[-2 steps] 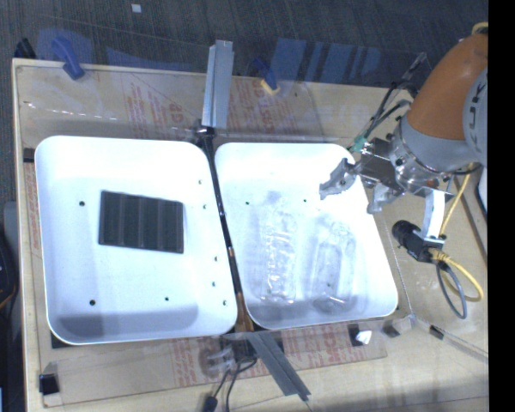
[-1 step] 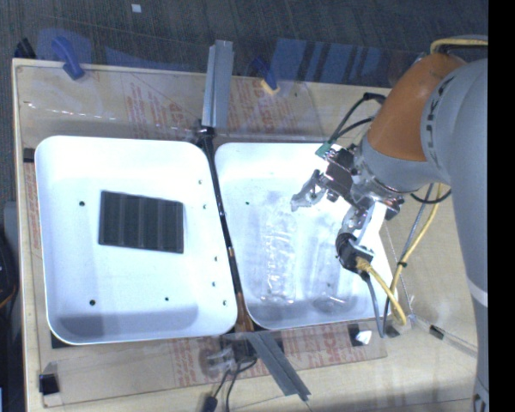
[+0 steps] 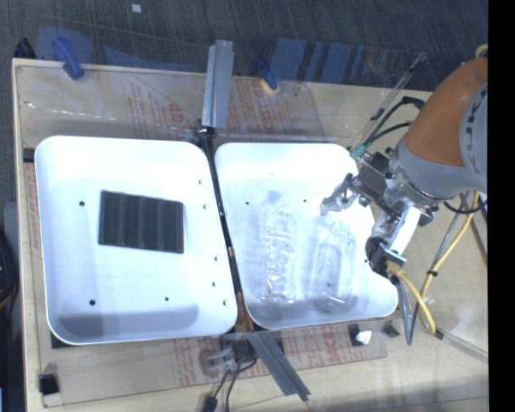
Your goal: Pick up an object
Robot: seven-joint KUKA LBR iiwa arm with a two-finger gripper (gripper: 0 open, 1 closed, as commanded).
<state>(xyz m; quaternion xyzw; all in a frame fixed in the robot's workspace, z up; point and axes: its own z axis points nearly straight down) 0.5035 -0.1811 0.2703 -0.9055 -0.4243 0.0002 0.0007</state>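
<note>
Two clear plastic bottles lie side by side in the right bin. One bottle is near the bin's middle, and the other bottle lies towards the right wall. My gripper hangs over the right bin's upper right part, just above the top end of the right-hand bottle, and I see nothing held in it. A dark ribbed rectangular block lies flat in the middle of the left bin.
A dark divider rail runs between the two bins. The grey and orange arm reaches in over the right bin's right rim, with yellow cables hanging beside that rim. A metal bracket stands behind the bins.
</note>
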